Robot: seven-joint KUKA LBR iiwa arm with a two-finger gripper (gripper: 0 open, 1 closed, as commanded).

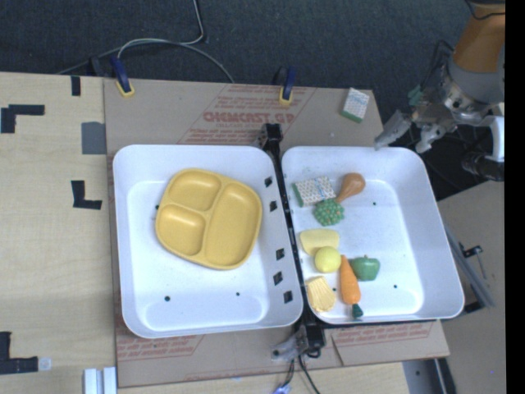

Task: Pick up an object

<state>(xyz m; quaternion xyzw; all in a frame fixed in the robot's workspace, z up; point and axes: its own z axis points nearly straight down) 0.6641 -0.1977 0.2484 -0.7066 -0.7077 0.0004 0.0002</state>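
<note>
A yellow divided plate (209, 217) filled the left bin (131, 245), toy foods such as the carrot (349, 281) crowded the right bin's (410, 220) left side, and the end effector (404, 135), fingers apart and empty, hovered beyond its far right corner, best lowered squarely over one isolated piece.

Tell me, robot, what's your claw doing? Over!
Claw open, above right bin's far corner, holding nothing. Toy food, like carrot, untouched. Nothing in the way.

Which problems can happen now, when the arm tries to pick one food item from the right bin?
The items lie packed together: the carrot touches the green pepper and the lemon, so the tool may catch two or push one aside. The corn sits near the right bin inner wall, which could block a finger.
</note>
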